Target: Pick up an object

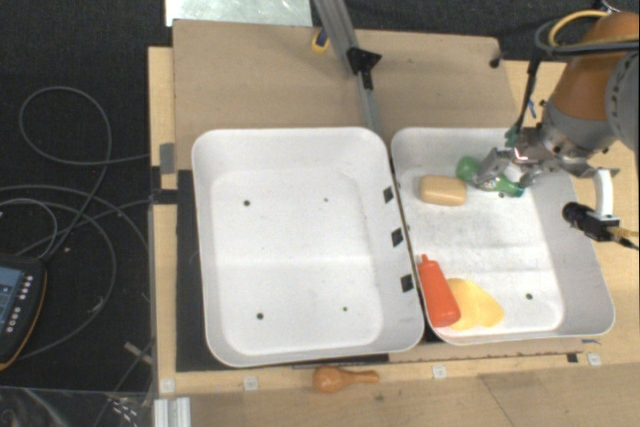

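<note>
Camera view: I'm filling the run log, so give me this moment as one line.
phase: reaching | gripper: right bin, at green item | beige block: beside it | orange bottle, yellow item: near front edge

Matt white plastic bins (300, 150) (faintly speckled); smooth brown cardboard bench (250, 75)

We see two white bins side by side on the surface (260, 75). The left bin (290, 245) lies beside the right bin (580, 305), where our tool (497, 173) sits low at a green object (470, 168). A tan block (442, 190) lies just left of it. Near the front, an orange bottle (437, 291) touches a yellow piece (478, 303).
</note>
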Controlling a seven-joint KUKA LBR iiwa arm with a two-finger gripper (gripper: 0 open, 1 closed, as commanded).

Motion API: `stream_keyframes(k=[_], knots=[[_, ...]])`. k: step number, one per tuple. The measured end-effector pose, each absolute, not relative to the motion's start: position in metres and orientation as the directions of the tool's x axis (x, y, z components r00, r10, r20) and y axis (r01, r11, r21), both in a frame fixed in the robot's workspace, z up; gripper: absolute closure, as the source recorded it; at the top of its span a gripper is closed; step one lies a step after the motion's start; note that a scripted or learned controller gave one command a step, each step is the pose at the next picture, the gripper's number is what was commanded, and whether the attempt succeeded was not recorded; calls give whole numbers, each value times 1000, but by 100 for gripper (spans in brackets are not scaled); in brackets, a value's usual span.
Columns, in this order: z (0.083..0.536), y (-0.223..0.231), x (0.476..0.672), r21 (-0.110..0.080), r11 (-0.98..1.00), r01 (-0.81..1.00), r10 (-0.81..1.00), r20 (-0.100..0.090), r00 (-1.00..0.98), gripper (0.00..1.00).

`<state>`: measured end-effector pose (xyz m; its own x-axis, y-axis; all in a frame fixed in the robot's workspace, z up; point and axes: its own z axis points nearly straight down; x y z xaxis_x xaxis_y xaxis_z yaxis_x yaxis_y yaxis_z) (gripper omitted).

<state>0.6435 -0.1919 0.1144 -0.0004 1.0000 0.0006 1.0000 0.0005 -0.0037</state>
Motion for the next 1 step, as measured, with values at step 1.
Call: stream_keyframes(k=[1], knots=[[90, -192, 644, 0, 2, 1000, 1000, -1, -2, 0]])
